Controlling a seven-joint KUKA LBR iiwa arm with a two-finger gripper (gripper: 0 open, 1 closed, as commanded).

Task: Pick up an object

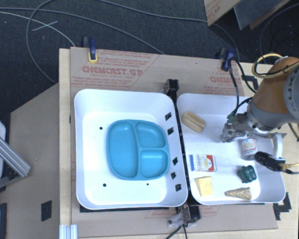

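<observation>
The arm (276,95) enters from the right and hangs over the upper part of the right bin (215,103), with the pincer (231,133) low over the white floor; whether it is parted or closed cannot be told, and nothing is seen between its tips. The nearest item to the left is a tan bread roll (193,122), lying apart from the pincer, its long axis running from upper left to lower right. Just right of and slightly below the pincer stands a small jar (248,148) with a white label, close beside it but not visibly touching. Lower in the same bin lie a small red, white and blue carton (203,163), flat, with its long side running left to right; a yellow cheese block (203,185) directly below it; a dark green object (247,173) to the right; and a tan wedge (239,193) along the near wall, its point aimed right. The left bin (84,138) holds a blue divided plate (137,149), lying flat at its centre. Both bins sit side by side on the tabletop (64,137), which is covered with brown printed board.
</observation>
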